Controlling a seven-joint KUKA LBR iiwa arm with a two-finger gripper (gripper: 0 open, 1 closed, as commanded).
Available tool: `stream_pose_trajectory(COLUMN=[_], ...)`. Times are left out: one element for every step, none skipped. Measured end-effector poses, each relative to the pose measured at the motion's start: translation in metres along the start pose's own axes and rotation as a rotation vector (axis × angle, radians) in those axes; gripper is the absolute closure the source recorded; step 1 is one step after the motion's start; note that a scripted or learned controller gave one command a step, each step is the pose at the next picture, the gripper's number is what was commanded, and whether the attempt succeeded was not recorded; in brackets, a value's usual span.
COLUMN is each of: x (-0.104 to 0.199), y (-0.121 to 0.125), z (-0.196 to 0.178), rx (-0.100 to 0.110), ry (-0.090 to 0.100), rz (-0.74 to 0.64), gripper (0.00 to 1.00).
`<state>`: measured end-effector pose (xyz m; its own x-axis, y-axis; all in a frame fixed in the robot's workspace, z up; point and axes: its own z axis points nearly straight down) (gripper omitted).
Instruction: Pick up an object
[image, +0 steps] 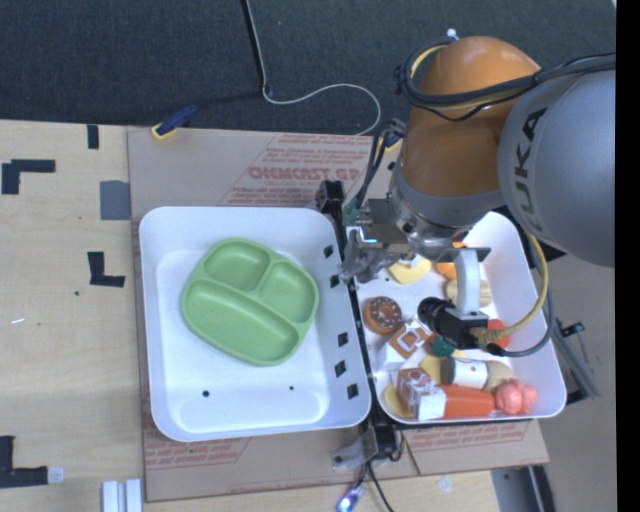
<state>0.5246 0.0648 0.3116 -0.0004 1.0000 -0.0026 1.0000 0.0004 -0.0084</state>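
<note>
Gripper (385, 262): hovering at the right bin's (530, 262) left wall; grip state I cannot tell.
Objects: toy foods (445, 375) are lying in the right bin.
Progress: nothing is looking lifted yet.

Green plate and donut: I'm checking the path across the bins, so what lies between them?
In the camera view, the two bins' adjoining white walls with black clips lie between the green plate and the donut; the rest is bare floor.
</note>
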Motion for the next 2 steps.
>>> stream_pose_trajectory(x=[0.010, -0.017], y=[-0.003, -0.037], z=[0.055, -0.104], rx=[-0.002, -0.023], ry=[0.001, 0.005], rz=[-0.001, 0.000], gripper=[1.00, 1.00])
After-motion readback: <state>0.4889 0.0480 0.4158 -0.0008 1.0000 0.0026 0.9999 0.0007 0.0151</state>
